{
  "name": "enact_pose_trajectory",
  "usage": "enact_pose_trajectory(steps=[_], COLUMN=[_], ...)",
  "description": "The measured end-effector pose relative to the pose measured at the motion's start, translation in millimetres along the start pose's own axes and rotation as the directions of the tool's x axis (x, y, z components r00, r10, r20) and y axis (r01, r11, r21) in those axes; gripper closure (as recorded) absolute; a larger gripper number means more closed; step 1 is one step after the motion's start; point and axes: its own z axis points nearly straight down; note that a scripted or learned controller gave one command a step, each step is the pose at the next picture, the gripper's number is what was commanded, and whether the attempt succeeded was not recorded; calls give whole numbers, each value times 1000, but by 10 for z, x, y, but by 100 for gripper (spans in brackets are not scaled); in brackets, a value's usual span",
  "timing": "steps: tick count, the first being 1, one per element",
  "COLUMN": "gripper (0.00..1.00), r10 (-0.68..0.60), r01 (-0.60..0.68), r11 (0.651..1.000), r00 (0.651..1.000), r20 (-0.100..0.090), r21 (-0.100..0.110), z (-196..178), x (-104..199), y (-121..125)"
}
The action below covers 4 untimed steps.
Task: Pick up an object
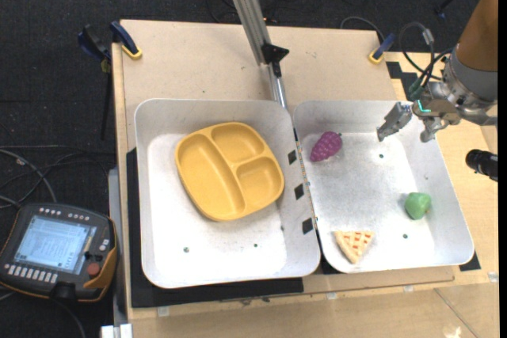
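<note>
Spread apart and gripping nothing, the claw (412, 123) hangs over the far right corner of the right bin (444, 194). Within that bin lie a purple grape bunch (325, 146) near the left wall, a green toy (417, 205) and a waffle wedge (353, 244). Left bin (158, 249) bears a yellow divided plate (229, 169). No writing is legible.
</note>
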Motion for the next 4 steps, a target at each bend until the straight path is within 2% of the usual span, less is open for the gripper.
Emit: enact_pose_trajectory(steps=[2,3,4], gripper=[0,0,100], r10=[2,0,1], r01=[-2,0,-1], r11=[1000,1000,1000], r00=[1000,1000,1000], r20=[0,-1,1], r21=[5,5,-2], z=[898,1502,1362], x=[-1,77,70], y=[-65,-29,-12])
